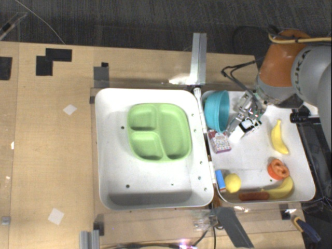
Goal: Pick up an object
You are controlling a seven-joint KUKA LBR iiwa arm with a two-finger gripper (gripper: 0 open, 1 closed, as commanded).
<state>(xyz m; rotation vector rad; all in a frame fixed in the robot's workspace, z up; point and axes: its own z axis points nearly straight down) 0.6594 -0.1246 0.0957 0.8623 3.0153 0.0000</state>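
My gripper (pixel 234 127) hangs low in the upper part of the right bin (pixel 306 162), reaching in from the right. It sits just right of a teal bowl (pixel 217 109) that stands on its edge against the bin's left wall. A small pink and purple packet (pixel 221 142) lies just below and left of the gripper's tip, very close to it. I cannot make out anything held. Further right lies a yellow banana (pixel 279 137).
The left bin (pixel 111 154) holds a green divided plate (pixel 157 131). Along the right bin's front lie a blue item (pixel 220 180), a lemon (pixel 233 182), a brown sausage (pixel 253 195), a second banana (pixel 280 188) and an orange fruit (pixel 277 168).
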